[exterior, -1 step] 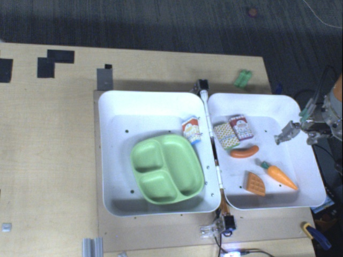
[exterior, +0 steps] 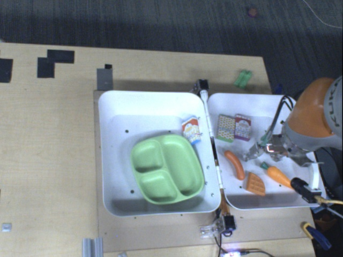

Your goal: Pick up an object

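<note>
Approach step: gripper [exterior: 261, 153] over right bin [exterior: 278, 105], grip state unreadable; carrot [exterior: 280, 176] at 5 o'clock. Next: descend, close.

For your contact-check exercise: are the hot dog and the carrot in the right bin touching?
Apart. The camera view shows bare white bin floor between the hot dog and the carrot, with the waffle piece lying below that gap.

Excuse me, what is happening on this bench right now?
A robot arm reaches into the right bin, with its gripper low among toy foods: a hot dog, a carrot and a waffle piece. The left bin holds a green divided plate. Nothing looks lifted yet.
</note>
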Robot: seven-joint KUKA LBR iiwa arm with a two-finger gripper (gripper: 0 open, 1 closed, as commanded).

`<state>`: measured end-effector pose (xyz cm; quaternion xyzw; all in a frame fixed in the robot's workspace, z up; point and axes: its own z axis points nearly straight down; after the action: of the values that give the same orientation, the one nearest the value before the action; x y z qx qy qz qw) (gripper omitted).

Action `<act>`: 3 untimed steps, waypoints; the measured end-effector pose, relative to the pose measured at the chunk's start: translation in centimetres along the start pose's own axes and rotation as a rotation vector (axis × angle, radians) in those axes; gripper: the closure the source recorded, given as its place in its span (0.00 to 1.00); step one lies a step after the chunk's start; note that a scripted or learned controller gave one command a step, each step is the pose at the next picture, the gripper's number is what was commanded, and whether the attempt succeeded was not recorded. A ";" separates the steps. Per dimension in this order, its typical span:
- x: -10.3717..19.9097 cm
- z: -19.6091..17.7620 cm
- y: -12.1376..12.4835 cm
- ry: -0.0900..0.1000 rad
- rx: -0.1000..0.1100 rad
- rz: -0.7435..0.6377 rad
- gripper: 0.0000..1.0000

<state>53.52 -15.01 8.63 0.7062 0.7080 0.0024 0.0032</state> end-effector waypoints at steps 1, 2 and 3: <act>0.0 -1.2 0.2 -0.001 -0.006 0.000 1.00; 0.0 -1.2 0.2 -0.001 -0.005 0.000 0.00; 5.6 0.1 7.7 0.002 0.002 -0.002 0.00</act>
<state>61.20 -9.36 8.56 0.7054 0.7088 0.0025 0.0017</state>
